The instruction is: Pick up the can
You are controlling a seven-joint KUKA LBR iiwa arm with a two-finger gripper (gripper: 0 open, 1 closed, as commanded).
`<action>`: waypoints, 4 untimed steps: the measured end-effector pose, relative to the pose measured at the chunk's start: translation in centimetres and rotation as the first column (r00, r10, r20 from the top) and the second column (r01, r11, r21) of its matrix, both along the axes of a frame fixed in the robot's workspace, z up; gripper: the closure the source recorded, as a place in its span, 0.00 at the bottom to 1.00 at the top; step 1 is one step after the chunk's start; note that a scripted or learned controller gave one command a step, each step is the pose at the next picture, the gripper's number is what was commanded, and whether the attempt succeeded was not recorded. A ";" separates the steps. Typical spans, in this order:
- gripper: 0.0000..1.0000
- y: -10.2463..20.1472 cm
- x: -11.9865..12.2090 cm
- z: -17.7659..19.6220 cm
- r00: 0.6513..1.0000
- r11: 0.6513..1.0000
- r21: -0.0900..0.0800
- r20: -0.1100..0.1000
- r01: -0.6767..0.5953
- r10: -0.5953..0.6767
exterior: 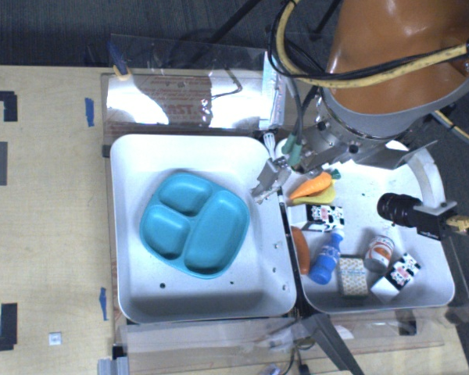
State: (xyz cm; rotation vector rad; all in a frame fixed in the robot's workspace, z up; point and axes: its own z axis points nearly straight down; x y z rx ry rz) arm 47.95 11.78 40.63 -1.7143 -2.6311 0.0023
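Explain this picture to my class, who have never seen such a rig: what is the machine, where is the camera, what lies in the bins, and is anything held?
One camera is fixed above the bench and looks down at a slant. The big grey and orange shape at the top right is a robot arm reaching in. Its gripper, the two-finger hand at its end, hangs over the divide between two white bins.

The left bin holds a blue divided plate. The right bin holds a toy carrot, a sausage, a blue bottle, two cow-patterned cartons, a patterned block and the can.

The can lies in its bin, well apart from the gripper, so it is not picked up yet.
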 end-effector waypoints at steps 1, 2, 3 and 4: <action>0.00 1.5 0.0 -0.6 0.997 0.997 0.000 -0.002 -0.083 0.083; 0.00 5.9 0.0 2.9 0.998 0.998 0.001 0.004 -0.059 0.059; 0.00 9.3 0.0 -7.3 0.938 0.938 0.001 0.000 -0.346 0.346; 0.00 9.7 0.0 2.5 0.876 0.876 0.000 0.005 -0.482 0.482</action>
